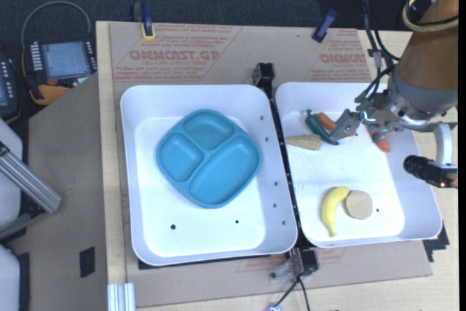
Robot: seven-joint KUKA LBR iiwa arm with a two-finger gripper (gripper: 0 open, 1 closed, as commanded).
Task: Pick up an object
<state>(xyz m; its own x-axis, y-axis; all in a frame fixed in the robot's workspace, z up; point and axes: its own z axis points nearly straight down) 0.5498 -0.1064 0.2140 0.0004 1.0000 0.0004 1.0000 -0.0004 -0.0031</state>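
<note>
The right white bin (408, 229) holds several objects. A yellow banana (332, 207) lies near its front, touching a round tan biscuit (358, 205). A pale beige corn-like piece (303, 143) lies by the bin's left wall. Just behind it sits a dark green and orange piece (325, 123). My gripper (351, 124) hangs low over the back of this bin, right beside the green and orange piece. A small orange piece (383, 144) shows under the gripper's body. Nothing visibly sits in the gripper.
The left white bin (138, 156) holds a blue divided plate (209, 156). The grey arm with its orange band (429, 47) covers the right bin's back right corner. A black clamp (263, 74) stands between the bins at the back.
</note>
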